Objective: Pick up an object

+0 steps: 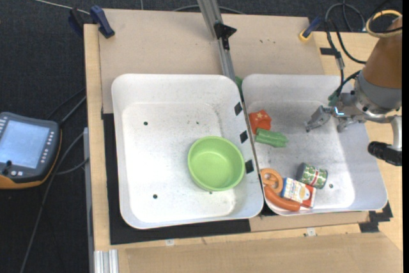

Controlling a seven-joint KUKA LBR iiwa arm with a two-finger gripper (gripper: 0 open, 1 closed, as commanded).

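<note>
My gripper (328, 123) hangs over the upper right part of the right bin (287, 89), open, with nothing between its fingers. To its left, by the divider, lie a small red-orange block (259, 120) and a green toy piece (271, 138). Toward the front of this bin are a small green can (313, 174) on its side, a white and red carton (298, 192) and an orange curved piece (273, 183) under the carton. A light green bowl (216, 163) stands upright in the left bin (137, 137), near the divider.
A slanted metal pole (208, 3) runs from the top of the view down to the bins' shared edge. Blue clamps (102, 21) grip the bench's back corners. A teach pendant (25, 147) lies on the floor at the left.
</note>
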